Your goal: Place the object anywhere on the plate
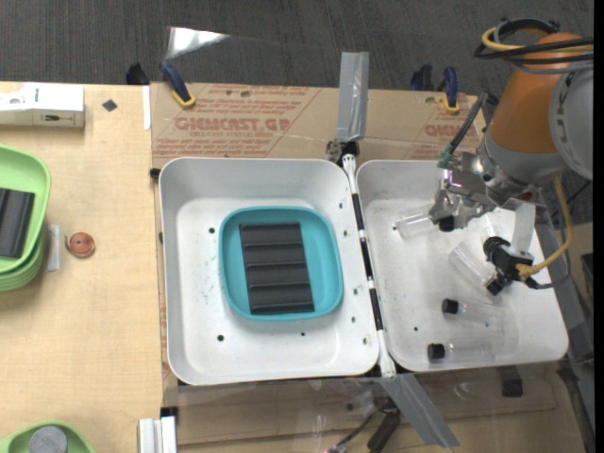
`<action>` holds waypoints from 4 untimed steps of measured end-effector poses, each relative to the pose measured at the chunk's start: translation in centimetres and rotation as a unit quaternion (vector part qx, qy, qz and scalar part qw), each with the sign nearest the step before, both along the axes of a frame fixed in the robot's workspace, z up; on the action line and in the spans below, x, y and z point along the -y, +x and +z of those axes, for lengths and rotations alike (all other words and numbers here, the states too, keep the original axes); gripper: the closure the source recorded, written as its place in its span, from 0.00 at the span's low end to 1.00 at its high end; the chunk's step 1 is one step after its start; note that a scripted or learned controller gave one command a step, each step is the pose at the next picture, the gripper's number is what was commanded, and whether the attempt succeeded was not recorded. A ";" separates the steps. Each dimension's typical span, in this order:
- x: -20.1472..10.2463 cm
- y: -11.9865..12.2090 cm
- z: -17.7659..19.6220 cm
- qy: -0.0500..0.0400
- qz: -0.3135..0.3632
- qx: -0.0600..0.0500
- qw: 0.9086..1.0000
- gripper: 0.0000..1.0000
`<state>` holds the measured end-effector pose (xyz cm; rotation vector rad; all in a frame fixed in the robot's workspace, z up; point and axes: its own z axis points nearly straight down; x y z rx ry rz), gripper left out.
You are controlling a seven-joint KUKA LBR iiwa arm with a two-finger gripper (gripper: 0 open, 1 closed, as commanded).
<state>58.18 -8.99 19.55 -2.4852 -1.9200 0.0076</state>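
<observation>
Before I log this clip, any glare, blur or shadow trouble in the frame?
Camera view: lighting even, shadows soft; the right bin is washed pale, so its clear plastic pieces barely show; the teal plate in the left bin reads sharp; the claw looks slightly soft.

The grey arm (pixel 557 111), orange-banded above the wrist, extends from the right with its wrist bent downward and leftward, positioning the claw (pixel 444 217) low.
</observation>
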 end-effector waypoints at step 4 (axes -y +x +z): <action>-14.4 -5.9 -0.5 0.001 0.244 0.000 0.970 0.00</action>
